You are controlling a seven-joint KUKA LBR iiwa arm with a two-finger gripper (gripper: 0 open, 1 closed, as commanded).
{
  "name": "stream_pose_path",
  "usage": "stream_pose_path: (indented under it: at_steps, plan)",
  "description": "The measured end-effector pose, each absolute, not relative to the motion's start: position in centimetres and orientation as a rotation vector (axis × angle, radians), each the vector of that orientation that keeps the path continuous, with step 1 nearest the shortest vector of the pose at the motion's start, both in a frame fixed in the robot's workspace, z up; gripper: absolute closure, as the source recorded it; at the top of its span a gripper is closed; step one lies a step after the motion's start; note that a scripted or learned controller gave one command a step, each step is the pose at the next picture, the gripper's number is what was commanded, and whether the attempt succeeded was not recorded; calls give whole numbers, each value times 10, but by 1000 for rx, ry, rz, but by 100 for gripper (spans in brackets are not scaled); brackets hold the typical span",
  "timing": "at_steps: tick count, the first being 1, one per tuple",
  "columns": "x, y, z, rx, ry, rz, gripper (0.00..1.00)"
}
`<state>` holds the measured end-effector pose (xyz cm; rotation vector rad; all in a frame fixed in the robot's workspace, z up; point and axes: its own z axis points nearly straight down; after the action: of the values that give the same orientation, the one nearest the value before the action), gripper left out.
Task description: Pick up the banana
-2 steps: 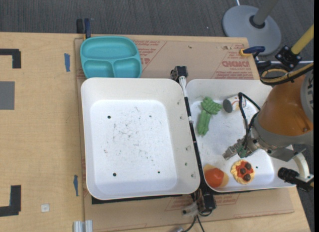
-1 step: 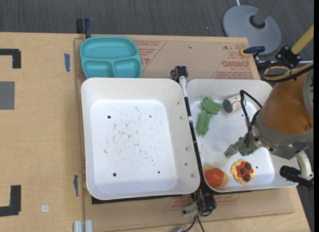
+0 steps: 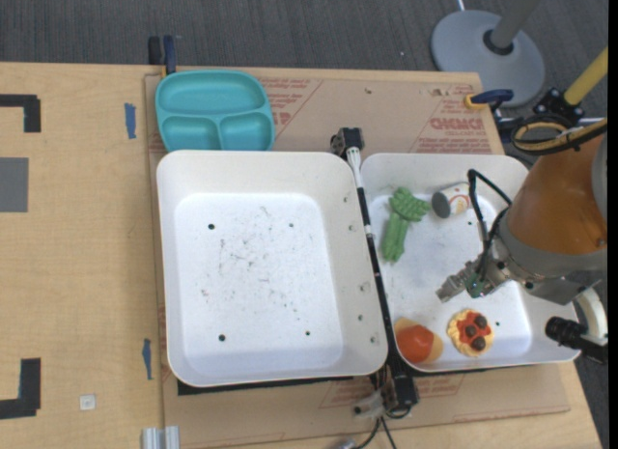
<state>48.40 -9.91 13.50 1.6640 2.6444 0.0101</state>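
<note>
- Gripper sits low in the right bin; whether it is open or closed I cannot tell.
- Pizza toy just near; tomato near-left.
- Where the banana lies I cannot tell; perhaps the arm hides it. Locate it before closing.

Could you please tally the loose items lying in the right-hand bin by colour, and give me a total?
Green: 1, the green toy
Grey and white: 1, the small grey-and-white piece
Orange-red: 1, the round orange-red fruit
Yellow with red and dark spots: 1, the round yellow piece
Total: 4
</note>
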Motion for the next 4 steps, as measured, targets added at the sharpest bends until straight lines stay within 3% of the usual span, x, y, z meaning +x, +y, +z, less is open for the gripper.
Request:
stream_pose_path:
  at_steps: [1,2,3,4]
  plan:
    - [480,36,185,2086,2348,2,100]
    - [480,36,185,2086,2348,1,0]
    - [483,74,128,1787,2571,10,0]
    - [483,78,125,1703,2622,-4,0]
